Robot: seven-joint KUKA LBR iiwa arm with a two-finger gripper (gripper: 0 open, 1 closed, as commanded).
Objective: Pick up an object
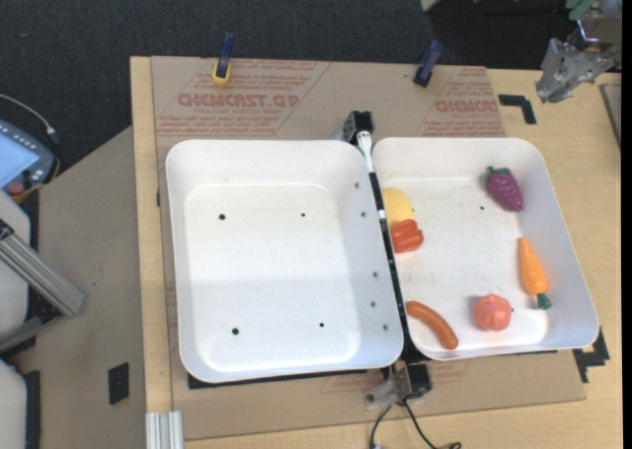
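While the end effector (571,70) hangs off-bin, toys hug the right bin's (449,166) edges.

Dark carpeted floor (118,3) surrounds a brown cardboard-topped bench (326,92) with clamps.

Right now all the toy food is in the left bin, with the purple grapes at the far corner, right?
Not quite. The toy food is in the right bin, not the left one. The camera view shows this. The purple grapes do sit near its far corner.
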